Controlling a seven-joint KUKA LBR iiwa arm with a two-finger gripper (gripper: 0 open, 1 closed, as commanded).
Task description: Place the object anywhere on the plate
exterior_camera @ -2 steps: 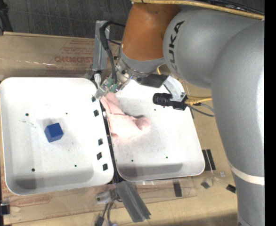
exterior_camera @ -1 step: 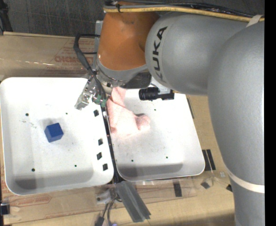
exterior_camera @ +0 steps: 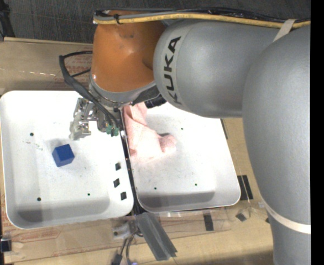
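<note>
While the grey arm with its orange band (exterior_camera: 123, 54) reaches in from the right and hangs over the seam between the two shallow white bins, its metal two-finger gripper (exterior_camera: 84, 123) hovers above the upper middle of the left bin (exterior_camera: 18, 203); whether it is open or closed cannot be told from this slanted view, and nothing is seen held in it. A small blue cube (exterior_camera: 63, 154), the task's object, rests on the left bin's floor, below and a little left of the gripper, apart from it and well clear of every wall. A pale pink plate-like shape (exterior_camera: 148, 139) lies in the right bin (exterior_camera: 206, 197), close against the dividing rims and partly hidden under the arm; its outline is blurred. Judging from this, the main risk is a descent that lands beside the cube and nudges or tips it instead of straddling it. A later carry could clip the two raised rims at the seam. Open floor surrounds the cube on all sides, giving room to approach; space over the pink shape is tighter, crowded by the arm's bulk.
</note>
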